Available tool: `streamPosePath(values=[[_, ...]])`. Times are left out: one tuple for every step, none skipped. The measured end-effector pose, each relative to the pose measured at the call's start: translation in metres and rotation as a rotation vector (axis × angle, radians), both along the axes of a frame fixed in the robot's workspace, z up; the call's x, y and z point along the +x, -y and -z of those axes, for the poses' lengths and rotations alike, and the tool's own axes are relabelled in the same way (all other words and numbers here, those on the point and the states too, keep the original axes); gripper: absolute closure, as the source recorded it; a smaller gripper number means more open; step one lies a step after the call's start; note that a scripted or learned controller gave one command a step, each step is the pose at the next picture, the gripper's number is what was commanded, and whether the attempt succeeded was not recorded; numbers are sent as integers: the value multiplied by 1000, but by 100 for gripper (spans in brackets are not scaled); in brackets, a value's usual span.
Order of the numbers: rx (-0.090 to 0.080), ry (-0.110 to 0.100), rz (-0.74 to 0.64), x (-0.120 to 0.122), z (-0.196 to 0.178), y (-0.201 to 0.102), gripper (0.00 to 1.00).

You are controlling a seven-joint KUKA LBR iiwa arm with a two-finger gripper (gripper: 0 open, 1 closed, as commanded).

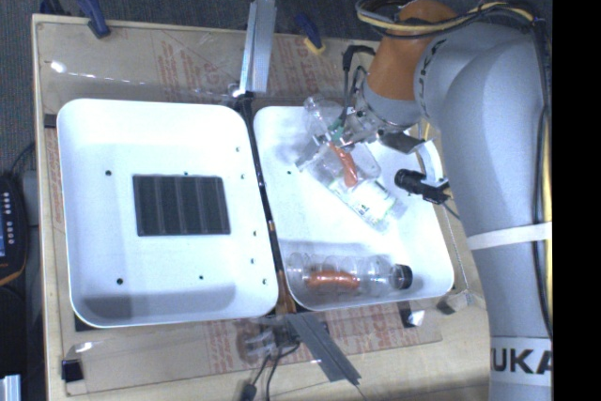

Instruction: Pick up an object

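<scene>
Two clear plastic bottles lie in the right bin [291, 211]. One [366, 192] lies at a slant in the upper middle, with an orange-red piece showing inside it. The other [343, 277] rests along the bin's front wall, holding a copper-coloured part and closed by a black cap. My gripper [336, 138] is low over the upper end of the slanted bottle, reaching down from the grey wrist with the orange band [399, 61]. The bottle's upper end blurs into the gripper's clear parts, so contact between them cannot be judged.
The left bin [94, 155] holds a dark ribbed rectangle [180, 205] at its middle. A metal bar [255, 42] stands at the back between the bins. Blue clamps [92, 12] grip the board's far edge. The arm's bulk [488, 136] covers the right side.
</scene>
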State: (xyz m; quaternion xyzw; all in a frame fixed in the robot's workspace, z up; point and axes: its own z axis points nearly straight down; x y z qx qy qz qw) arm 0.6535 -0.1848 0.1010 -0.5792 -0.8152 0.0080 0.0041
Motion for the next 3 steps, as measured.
streamPosePath(values=[[0,0,0,0,0,0,0],[5,29,-55,-9,-1,12,0],[2,21,-102,-3,0,5,0]])
